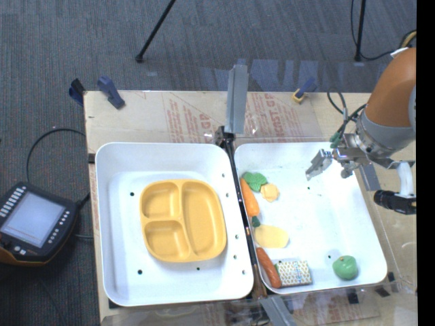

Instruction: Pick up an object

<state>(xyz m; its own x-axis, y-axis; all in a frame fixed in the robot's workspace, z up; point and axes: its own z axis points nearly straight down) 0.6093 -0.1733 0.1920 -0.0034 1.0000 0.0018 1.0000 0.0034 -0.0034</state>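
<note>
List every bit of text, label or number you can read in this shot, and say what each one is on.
Nothing can be read for certain.
Red print on the board behind the bins: upside down and blurred, unreadable.
Small patterned box in the right bin: markings too small to read.
Handheld pendant screen on the floor at the left: blank glare, no legible text.

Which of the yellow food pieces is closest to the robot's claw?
The small yellow piece beside the green leaf; the bigger yellow piece lies farther from the gripper.
</note>
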